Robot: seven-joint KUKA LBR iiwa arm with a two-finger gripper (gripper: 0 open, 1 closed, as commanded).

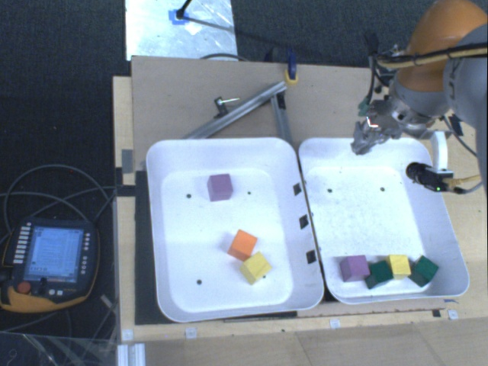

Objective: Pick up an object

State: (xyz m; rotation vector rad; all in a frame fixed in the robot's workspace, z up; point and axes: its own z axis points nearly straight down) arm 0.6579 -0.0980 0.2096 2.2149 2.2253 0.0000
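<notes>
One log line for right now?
gripper: over right bin far edge, nothing seen held | right bin: four blocks near front | left bin: three blocks

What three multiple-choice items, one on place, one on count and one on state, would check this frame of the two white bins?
1. Where does the small purple cube in the left white bin lie?
A. at the far end of the bin, apart from the others
B. on top of the orange cube
C. against the near rim

2. How many blocks lie in the right white bin?
A. two
B. four
C. six

3. How do the orange cube and the yellow cube stand?
A. in separate bins
B. close side by side
C. stacked

Answers: 1 A, it sits alone towards the far wall. 2 B, purple, green, yellow and green line the near edge. 3 B, they lie side by side in the left bin.
</notes>
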